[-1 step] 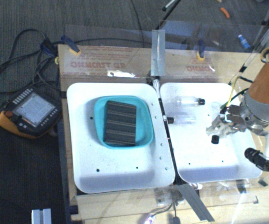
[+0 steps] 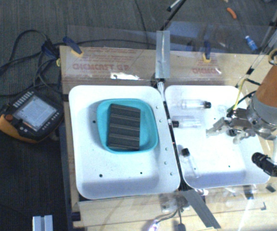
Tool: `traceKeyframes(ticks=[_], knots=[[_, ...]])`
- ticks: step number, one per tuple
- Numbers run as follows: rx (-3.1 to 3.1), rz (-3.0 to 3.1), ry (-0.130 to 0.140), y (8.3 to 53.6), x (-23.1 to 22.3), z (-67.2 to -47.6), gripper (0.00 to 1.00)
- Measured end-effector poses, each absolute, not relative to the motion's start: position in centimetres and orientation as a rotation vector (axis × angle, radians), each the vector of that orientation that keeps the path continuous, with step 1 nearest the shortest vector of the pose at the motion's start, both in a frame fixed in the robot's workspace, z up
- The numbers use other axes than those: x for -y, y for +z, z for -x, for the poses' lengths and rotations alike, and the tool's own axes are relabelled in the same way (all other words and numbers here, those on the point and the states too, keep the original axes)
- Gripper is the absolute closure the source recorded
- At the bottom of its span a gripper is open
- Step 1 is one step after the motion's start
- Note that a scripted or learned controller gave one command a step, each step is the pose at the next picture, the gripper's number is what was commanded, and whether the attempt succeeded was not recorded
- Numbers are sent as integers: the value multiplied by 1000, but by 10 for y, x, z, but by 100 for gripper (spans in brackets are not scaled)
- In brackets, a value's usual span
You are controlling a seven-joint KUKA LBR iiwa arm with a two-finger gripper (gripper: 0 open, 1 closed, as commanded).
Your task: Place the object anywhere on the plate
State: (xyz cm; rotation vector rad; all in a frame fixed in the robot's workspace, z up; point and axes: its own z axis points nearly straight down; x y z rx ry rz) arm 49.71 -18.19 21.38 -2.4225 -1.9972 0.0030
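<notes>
Dark grey ribbed rectangular block [image 2: 124, 126]: you will find it lying flat on the teal rounded-square plate [image 2: 149, 137], roughly centred, long side running away from the camera, with plate rim visible all round it. The plate sits in the left shallow white bin [image 2: 83, 167], towards its upper half. Right shallow white bin [image 2: 234, 174] touches the left one along their shared edge. In it are three clear plastic vials with black caps: one near the far wall [image 2: 195, 104], lying crosswise with its cap to the right; one below it [image 2: 186, 123], cap at the left end close to the shared edge; a third nearer the front [image 2: 188, 160], cap at its upper end. The grey arm with its orange band [image 2: 268, 88] reaches in from the right, and its two-finger gripper [image 2: 225, 128] hangs over the right bin's right half, well apart from plate and block and nearest the middle vial. The gripper is a tangle of pale metal against white, so you cannot tell whether it is spread or closed; nothing can be made out in its grasp. Left of the bench, an orange-and-grey teach pendant [image 2: 30, 115] lies on dark carpet with black cables. A brown cardboard strip with red lettering [image 2: 109, 64] runs behind the bins.
</notes>
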Motion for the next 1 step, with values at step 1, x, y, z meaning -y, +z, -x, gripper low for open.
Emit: traceKeyframes(ticks=[1], knots=[[2099,2342,4,379,207,-537,0]])
